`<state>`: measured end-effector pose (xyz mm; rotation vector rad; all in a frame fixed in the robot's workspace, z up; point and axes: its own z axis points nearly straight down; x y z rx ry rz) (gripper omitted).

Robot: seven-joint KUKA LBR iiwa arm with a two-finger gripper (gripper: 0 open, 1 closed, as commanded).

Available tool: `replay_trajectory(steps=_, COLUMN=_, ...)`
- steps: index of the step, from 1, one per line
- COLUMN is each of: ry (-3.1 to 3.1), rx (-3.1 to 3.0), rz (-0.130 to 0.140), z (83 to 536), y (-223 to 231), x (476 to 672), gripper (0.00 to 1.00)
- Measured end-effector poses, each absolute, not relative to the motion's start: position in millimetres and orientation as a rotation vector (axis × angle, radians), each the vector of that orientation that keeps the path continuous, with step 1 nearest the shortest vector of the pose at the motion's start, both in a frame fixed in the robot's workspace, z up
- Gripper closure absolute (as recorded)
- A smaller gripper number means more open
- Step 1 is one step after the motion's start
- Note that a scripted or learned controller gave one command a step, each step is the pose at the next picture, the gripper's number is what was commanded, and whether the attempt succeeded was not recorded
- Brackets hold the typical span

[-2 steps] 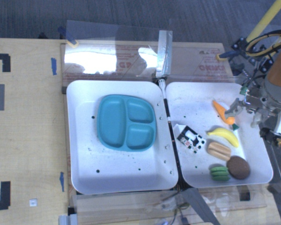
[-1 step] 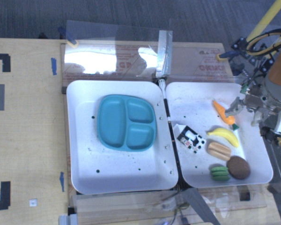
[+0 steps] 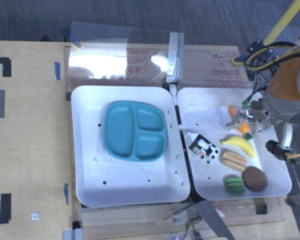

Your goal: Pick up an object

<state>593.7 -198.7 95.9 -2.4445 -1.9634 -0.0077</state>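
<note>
Two shallow white bins side by side on the bench (image 3: 25, 134). In the left bin (image 3: 85, 174), a teal divided plate (image 3: 135, 130) lying flat, three compartments showing. In the right bin (image 3: 205, 109), a cluster of toy food toward the near right: a yellow banana (image 3: 238, 144), just nearer than it a tan hot-dog-like piece (image 3: 233, 159), then a round brown item (image 3: 254, 178) with a green macaron-like piece (image 3: 234, 184) just to its left. Left of the banana — a small black-and-white patterned block (image 3: 203, 148). An orange piece (image 3: 245, 127) just beyond the banana's far end, right under the gripper (image 3: 247, 115). Gripper low over the right bin's far right part, arm coming in from the right. Fingers hard to make out among the metal parts — open or closed, cannot tell; whether the orange piece sits between them, also unclear.
</note>
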Motion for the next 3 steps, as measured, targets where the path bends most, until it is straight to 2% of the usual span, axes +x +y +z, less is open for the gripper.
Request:
replay_trajectory(steps=1, ry=-2.12, rx=-2.323, rz=-0.006, z=87, y=-184, x=547.9, gripper=0.0)
replay_trajectory(steps=2, ry=-2.038, rx=-2.395, rz=-0.003, z=86, y=-191, x=597.9, gripper=0.0)
replay_trajectory(steps=3, ry=-2.041, rx=-2.396, rz=-0.005, z=97, y=-191, x=599.6, gripper=1.0)
